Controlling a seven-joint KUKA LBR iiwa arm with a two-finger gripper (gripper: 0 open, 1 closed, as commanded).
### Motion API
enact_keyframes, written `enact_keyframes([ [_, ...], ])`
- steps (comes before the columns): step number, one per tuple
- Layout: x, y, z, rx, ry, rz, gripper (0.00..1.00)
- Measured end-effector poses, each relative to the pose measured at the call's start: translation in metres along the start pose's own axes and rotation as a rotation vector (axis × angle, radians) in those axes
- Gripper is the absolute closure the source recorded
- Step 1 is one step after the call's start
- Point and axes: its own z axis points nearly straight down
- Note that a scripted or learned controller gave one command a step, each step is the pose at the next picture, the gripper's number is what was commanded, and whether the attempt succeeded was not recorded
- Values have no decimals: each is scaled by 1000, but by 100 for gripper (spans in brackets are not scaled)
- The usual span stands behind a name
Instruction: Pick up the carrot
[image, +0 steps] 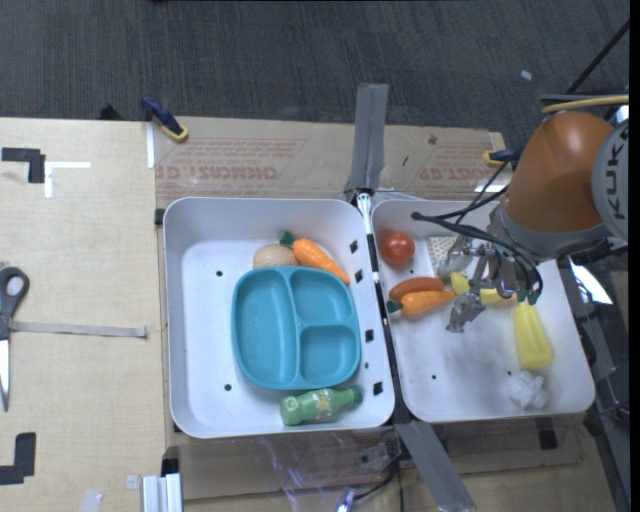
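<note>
- We see a carrot (320, 259) in the left bin (190, 330), lying at a slant against the top edge of the blue divided plate (296, 328), its green tip toward a beige round thing (272, 256) just beside it.
- Below the plate lies a green bottle (318, 404).
- A second carrot (427, 301) lies in the right bin (470, 395), touching a sausage (415, 287) above it, with a tomato (397, 248) further up.
- The gripper (468, 305) hangs just right of that second carrot; we cannot tell whether its fingers are open or closed.
- A yellow corn cob (532, 336) lies right of the gripper, with a white crumpled thing (526, 390) below it.
- Scissors (8, 330) lie on the counter (80, 250), well left of the plate.
</note>
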Motion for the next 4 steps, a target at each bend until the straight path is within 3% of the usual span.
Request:
enact_keyframes([
  [1, -3, 12, 39, 0, 0, 168, 0],
  [2, 27, 6, 39, 1, 0, 501, 0],
  [3, 29, 15, 39, 1, -1, 416, 0],
  [4, 23, 15, 35, 1, 0, 599, 0],
])
